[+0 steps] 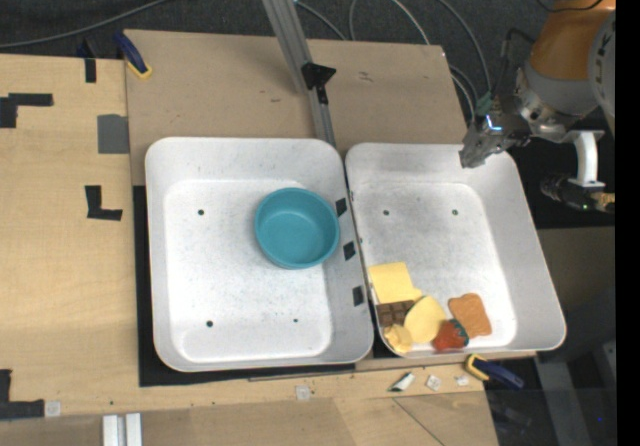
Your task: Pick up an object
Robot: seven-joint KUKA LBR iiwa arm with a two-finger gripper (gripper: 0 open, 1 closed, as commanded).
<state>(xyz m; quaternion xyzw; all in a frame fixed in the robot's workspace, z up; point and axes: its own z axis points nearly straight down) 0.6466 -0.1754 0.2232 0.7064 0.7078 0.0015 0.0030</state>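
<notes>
Approach comes first: we see the gripper [482,147] hanging at the upper right of the frame, over the far rim of the right bin [520,234], well apart from anything it could lift. We cannot tell whether the jaws are spread or pressed together; they are too small and dark against the bin.

Candidates lie in two places. A blue bowl [296,226] sits alone in the left bin [180,264], right of that bin's centre. A cluster of small food-like toys sits in the lower left corner of the right bin: a yellow block [391,282], a brown piece [392,313], a pale yellow piece [424,317], an orange piece [470,313] and a red piece [451,335], several touching.

We judge the orange piece the cleanest target, since it lies at the cluster's edge; the jaws should descend straight and span its narrower side, clear of the red neighbour.

Both bins rest on a brown worktop [220,84] over dark carpet, with cables and a slanted metal pole [285,19] toward the top of the frame.
</notes>
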